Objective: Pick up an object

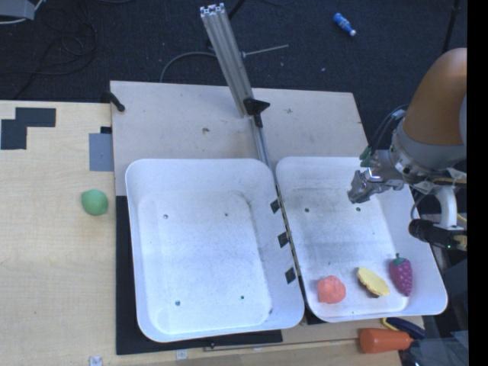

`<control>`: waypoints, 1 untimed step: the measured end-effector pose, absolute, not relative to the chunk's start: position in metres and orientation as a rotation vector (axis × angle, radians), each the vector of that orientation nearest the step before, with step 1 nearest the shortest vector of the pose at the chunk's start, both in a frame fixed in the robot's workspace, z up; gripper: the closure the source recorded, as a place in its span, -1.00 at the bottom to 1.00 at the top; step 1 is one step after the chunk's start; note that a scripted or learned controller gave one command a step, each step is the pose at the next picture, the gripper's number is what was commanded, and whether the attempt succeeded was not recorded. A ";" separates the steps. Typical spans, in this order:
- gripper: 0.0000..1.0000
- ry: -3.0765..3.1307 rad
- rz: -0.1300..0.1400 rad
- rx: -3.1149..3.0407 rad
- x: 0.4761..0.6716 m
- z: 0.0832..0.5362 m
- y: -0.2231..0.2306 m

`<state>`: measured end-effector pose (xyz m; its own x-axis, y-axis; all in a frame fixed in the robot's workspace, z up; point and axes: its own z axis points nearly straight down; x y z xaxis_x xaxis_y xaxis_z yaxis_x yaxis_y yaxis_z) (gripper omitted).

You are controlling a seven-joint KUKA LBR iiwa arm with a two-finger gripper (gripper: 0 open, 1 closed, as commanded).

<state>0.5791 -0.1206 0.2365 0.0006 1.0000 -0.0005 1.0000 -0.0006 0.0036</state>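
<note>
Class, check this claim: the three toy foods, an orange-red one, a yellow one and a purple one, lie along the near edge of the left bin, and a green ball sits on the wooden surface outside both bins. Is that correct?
One detail is wrong. The camera view shows the orange-red piece, the yellow piece and the purple piece along the near edge of the right bin, not the left. The green ball does sit outside both bins.

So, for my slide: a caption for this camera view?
Gripper above right bin holding orange, yellow and purple toys.
</note>
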 end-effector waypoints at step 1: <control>1.00 2.226 0.000 2.219 0.589 0.225 -0.070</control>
